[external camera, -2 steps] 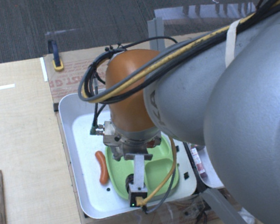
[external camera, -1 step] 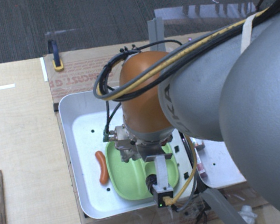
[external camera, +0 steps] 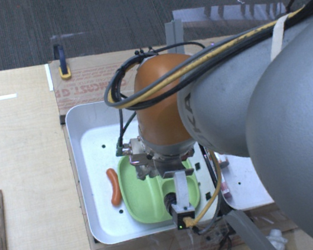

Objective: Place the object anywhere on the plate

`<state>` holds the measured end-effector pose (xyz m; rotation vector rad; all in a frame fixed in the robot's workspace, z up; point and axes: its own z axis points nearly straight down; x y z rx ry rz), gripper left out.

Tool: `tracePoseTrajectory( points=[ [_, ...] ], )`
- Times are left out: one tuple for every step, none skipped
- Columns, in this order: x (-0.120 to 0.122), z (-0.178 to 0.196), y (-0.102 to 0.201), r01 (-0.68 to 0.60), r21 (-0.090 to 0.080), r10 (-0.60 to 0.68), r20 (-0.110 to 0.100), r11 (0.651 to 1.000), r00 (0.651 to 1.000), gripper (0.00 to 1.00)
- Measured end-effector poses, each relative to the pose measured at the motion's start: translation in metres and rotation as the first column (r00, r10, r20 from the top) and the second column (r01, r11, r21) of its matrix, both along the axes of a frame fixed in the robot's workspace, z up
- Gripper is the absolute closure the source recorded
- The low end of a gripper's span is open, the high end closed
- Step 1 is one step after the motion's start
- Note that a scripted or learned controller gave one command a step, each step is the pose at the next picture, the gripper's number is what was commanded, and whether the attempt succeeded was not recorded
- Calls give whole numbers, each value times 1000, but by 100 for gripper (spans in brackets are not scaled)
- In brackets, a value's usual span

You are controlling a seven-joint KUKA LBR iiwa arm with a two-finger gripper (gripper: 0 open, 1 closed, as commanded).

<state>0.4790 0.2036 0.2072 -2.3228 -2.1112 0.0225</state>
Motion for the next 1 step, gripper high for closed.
tracePoseTrajectory(
  points=[
    [0, 0, 0, -1, 0, 1, 0, 1000, 1000, 0]
  ],
)
